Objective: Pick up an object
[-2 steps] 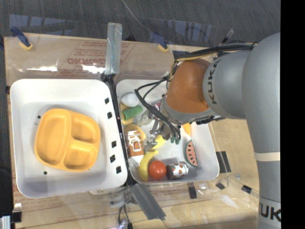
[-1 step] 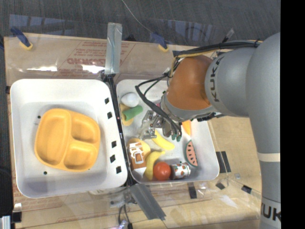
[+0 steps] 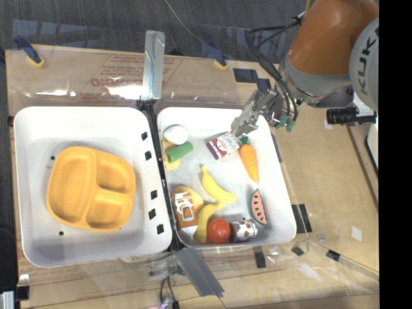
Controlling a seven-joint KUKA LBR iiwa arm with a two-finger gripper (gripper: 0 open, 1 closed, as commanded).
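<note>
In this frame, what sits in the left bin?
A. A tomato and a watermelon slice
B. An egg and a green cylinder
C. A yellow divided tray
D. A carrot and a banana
C: the yellow divided tray lies alone in the left bin, while the carrot, banana and other toy foods lie in the right bin.

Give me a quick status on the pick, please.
Tool low over the right bin's far end. Tip at the small purple packet, nothing visibly held. Carrot lies right beside the packet.
</note>
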